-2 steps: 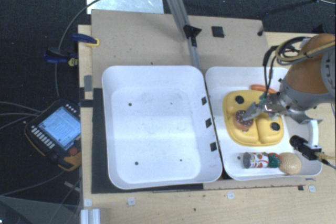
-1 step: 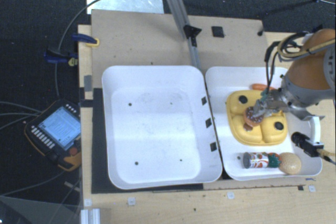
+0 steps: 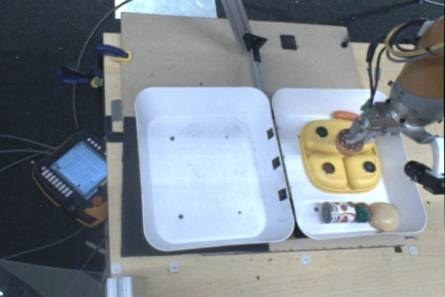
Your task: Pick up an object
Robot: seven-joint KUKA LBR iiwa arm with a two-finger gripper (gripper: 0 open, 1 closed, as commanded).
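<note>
Step in hand: descent onto a pick target in the right bin [image 3: 417, 215].

- Gripper [image 3: 350, 140] position: low over the yellow block [image 3: 338, 157], at its upper right part, just above or touching a small dark round object [image 3: 345, 142] resting there. Contact not resolvable from this angle.
- Gripper state: cannot tell; no object visibly held.
- Other candidates in the same bin: an orange carrot-like piece [image 3: 344, 115] just behind the yellow block, partly covered by the wrist; a small red-and-white bottle [image 3: 344, 212] lying on its side near the front wall; a beige egg-shaped object [image 3: 384, 216] touching the bottle's end.
- Left bin [image 3: 149, 170]: bare white floor, no pick target.

Recommended execution:
1. Centre on the round object before closing; off-centre contact likely pushes it into one of the block's dark recesses.
2. Descend slowly; the block's domed surface offers little flat support, so a slide is probable.
3. Avoid pinching the block edge together with the target.
4. Lift straight up, clear of the bin wall and the carrot-like piece.
5. Confirm a hold only once the object rises with the gripper.
</note>
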